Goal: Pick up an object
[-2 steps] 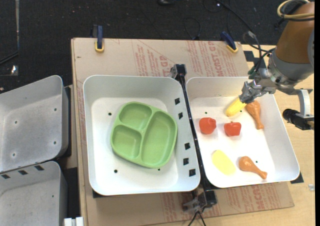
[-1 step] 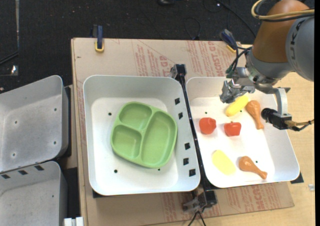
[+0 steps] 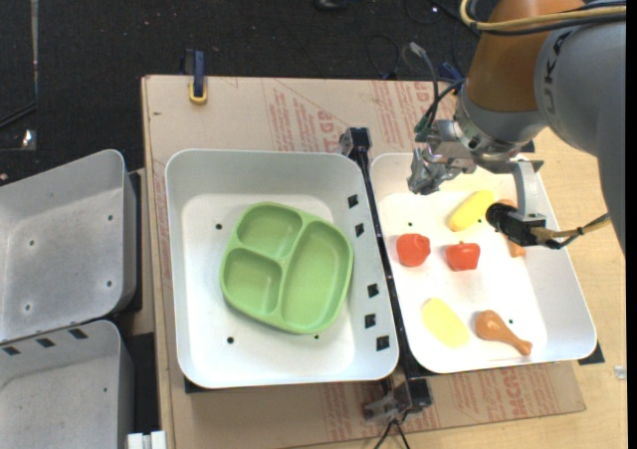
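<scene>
The gripper, jaw state impossible to tell, hangs right of centre, apart from the yellow piece, so a straight descent likely misses.

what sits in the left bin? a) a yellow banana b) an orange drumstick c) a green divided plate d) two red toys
c: the green divided plate lies alone in the left bin, while the red, yellow and orange pieces are all in the right bin.

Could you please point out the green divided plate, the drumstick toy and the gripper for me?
green divided plate [image 3: 287, 266]: camera view, its central divider.
drumstick toy [image 3: 501, 331]: camera view, its brown body.
gripper [image 3: 426, 181]: camera view, at its tips.
</scene>
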### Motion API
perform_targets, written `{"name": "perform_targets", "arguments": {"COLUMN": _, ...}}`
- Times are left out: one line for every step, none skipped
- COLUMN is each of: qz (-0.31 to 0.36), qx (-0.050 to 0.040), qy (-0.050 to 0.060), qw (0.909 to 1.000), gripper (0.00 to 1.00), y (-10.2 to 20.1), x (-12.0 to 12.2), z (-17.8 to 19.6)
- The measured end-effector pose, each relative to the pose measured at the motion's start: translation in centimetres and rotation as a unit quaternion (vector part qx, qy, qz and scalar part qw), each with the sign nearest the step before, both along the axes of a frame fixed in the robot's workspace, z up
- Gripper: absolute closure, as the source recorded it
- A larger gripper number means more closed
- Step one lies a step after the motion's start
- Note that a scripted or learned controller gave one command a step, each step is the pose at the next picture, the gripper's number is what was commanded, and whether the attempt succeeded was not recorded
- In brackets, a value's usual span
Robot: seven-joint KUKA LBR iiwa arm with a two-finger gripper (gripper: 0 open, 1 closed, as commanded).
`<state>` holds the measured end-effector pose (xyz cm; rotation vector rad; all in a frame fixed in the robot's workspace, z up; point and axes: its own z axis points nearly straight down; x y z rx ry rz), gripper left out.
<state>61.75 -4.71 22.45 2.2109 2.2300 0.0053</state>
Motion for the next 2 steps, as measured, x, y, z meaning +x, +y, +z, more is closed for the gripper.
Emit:
{"name": "perform_targets", "arguments": {"qz": -0.001, "qx": -0.0002, "qy": 0.000, "qw": 1.0000, "gripper": 1.00, "y": 5.0, "x": 0.7, "z": 1.1}}
{"name": "perform_targets", "arguments": {"qz": 0.000, "qx": -0.0001, "qy": 0.001, "qw": 1.0000, "gripper": 1.00, "y": 10.2, "x": 0.8, "z": 1.9}}
